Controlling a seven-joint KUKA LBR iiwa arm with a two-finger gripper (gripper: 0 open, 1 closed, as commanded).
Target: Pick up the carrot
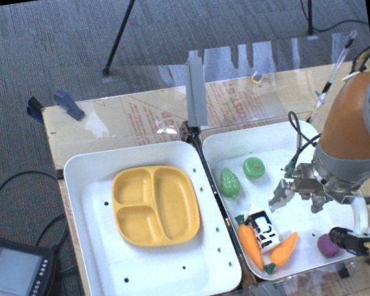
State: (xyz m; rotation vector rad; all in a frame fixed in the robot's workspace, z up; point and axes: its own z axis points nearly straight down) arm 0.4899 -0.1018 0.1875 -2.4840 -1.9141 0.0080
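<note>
Two orange carrots lie at the front of the right bin (287, 136). One carrot (249, 245) lies lengthwise by the bin's left wall. The other carrot (285, 248) is shorter and tilted, with its green end toward the front. A black and white block (262, 229) sits between them. My gripper (294, 193) hangs over the middle of the right bin, up and to the right of both carrots and apart from them. I see nothing held in it.
A green leafy vegetable (229, 182) and a round green item (253, 166) lie at the back of the right bin. A purple item (328, 245) rests in its front right corner. The left bin (98, 262) holds a yellow divided plate (155, 204).
</note>
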